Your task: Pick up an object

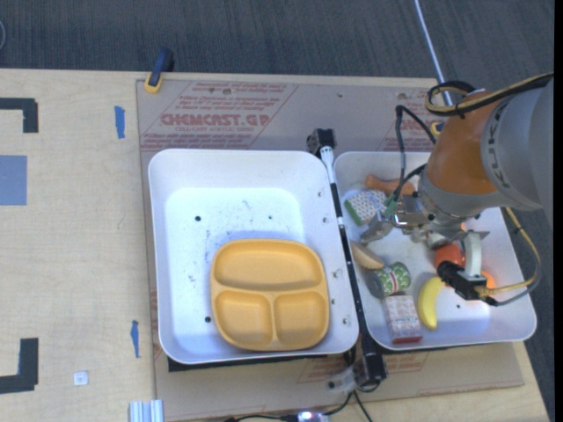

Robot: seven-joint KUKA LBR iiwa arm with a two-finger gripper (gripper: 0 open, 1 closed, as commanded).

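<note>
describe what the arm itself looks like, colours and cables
The arm is a rounded grey body with a broad orange band above the wrist. Black and yellow cables loop around the band. Below it sits a metallic gripper assembly with dark fittings.

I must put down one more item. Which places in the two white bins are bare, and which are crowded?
Bare: the left white bin's floor behind the yellow three-compartment plastic tray, and a thin strip to the tray's left. Crowded: the right white bin, with the yellow banana, green can and gripper above.
</note>
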